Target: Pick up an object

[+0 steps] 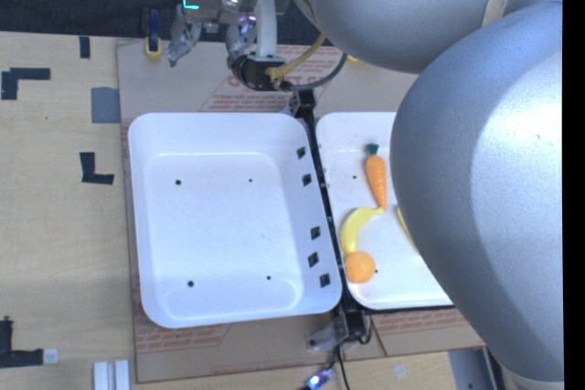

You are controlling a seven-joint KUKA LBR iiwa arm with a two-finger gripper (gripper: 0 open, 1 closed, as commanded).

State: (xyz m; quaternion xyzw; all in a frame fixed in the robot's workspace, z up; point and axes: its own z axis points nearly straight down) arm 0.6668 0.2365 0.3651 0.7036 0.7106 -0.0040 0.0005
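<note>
Orange toy carrot with green top [376,179], curved yellow banana [356,225] and round orange fruit [359,267] lie close together in right-hand shallow white bin [336,142]. Left-hand shallow white bin [146,196] alongside. Two-finger gripper [215,36] sits beyond bins, over brown cardboard [201,91]; grip state cannot be told.
</note>
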